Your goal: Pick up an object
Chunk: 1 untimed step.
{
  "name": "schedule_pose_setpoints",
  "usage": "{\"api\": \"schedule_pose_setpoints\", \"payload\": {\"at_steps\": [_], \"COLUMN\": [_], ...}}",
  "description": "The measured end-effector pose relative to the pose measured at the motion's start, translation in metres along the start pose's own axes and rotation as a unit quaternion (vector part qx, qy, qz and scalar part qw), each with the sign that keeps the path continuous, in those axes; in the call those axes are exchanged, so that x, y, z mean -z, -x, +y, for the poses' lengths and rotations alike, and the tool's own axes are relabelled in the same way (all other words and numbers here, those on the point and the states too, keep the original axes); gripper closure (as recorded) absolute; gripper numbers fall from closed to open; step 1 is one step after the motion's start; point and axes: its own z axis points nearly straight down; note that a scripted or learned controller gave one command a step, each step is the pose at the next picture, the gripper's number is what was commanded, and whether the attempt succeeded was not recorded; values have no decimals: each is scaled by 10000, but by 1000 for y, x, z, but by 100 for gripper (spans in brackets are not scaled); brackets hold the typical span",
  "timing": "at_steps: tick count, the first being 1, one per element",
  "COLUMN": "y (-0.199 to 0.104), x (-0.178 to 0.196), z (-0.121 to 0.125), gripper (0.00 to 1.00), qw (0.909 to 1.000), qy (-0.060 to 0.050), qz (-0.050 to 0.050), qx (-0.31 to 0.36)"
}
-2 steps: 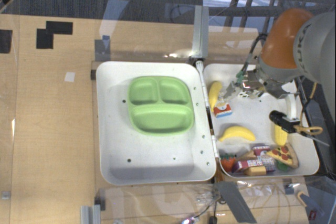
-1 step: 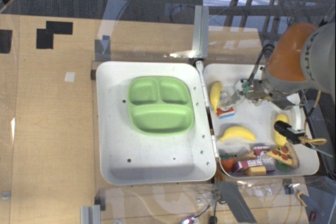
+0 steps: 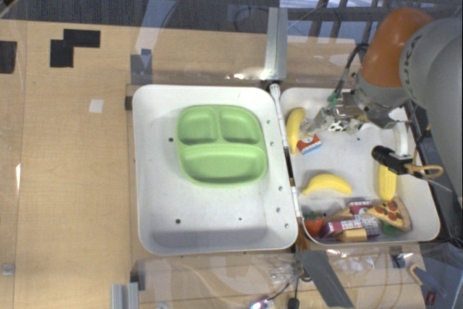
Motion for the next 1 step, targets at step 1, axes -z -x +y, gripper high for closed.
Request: {"api": "schedule_pose_setpoints", "payload": {"at_steps": [1], "y": [18], "x": [1], "z": [11], "gripper": [0], "qw": [9989], "qy": [-145], "qz": [122], "qx": [439]}}
